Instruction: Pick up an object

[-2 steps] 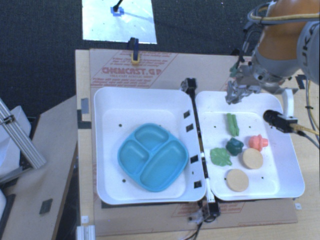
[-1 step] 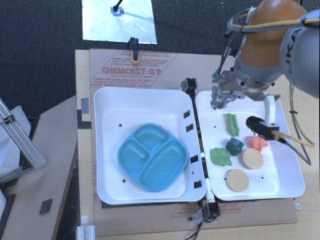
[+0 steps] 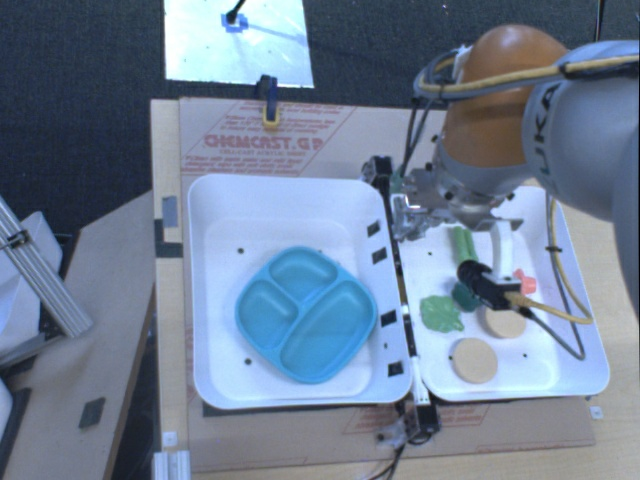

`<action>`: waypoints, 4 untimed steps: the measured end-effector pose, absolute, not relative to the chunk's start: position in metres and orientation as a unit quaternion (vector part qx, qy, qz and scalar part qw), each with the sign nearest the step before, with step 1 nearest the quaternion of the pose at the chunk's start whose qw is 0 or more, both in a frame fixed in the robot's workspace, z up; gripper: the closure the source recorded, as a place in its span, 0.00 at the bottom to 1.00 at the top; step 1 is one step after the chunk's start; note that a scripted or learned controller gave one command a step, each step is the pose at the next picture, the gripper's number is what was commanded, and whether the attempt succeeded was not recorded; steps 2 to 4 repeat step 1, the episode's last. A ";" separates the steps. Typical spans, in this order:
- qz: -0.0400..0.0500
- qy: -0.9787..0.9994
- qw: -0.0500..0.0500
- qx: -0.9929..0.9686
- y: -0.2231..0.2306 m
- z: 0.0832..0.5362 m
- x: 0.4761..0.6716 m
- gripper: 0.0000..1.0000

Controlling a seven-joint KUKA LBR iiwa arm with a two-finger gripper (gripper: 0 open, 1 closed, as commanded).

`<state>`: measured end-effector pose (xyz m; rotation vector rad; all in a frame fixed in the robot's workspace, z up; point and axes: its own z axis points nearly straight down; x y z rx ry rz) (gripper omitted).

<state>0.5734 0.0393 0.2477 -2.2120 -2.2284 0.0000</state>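
Camera view: the green stick (image 3: 462, 241) lies just right of the gripper (image 3: 412, 216), long axis front-to-back. Whether the gripper is open, I cannot tell.

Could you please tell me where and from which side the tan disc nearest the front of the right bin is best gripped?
Probably by its rim, across the width, from straight above: the tan disc lies flat and thin in the right bin, apart from the green leaf and the second disc, so its edge looks free all round.
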 end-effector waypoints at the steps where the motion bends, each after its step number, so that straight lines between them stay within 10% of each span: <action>1: -0.001 -0.710 0.001 -0.704 0.084 0.236 0.565 1.00; 4: -0.001 -0.710 0.001 -0.704 0.084 0.236 0.565 1.00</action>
